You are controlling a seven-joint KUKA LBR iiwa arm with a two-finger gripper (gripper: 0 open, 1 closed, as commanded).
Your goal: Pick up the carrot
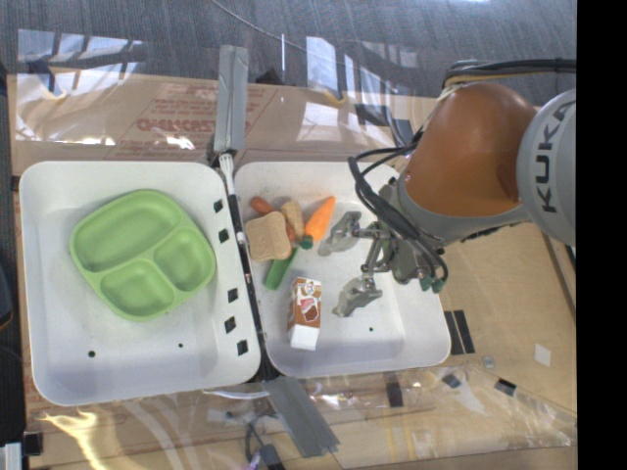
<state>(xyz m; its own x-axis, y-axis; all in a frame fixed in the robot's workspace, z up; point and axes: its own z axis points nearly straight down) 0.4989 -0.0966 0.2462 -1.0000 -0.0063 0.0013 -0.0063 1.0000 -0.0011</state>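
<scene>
The carrot (318,218) is orange with a green tip at its lower end, lying at a slant in the upper middle of the right bin (421,336). My gripper (348,265) hangs over that bin, just right of the carrot and a little below it. Its fingers are spread wide: one fingertip (338,237) lies close to the carrot's right side, the other (355,297) points toward the bin's middle. Nothing sits between them.
Left of the carrot lie a bread slice (268,236), a small sausage (262,205), a beige piece (293,217) and a green pickle (277,271). A small carton (306,312) stands below. The left bin (59,360) holds a green divided plate (143,253).
</scene>
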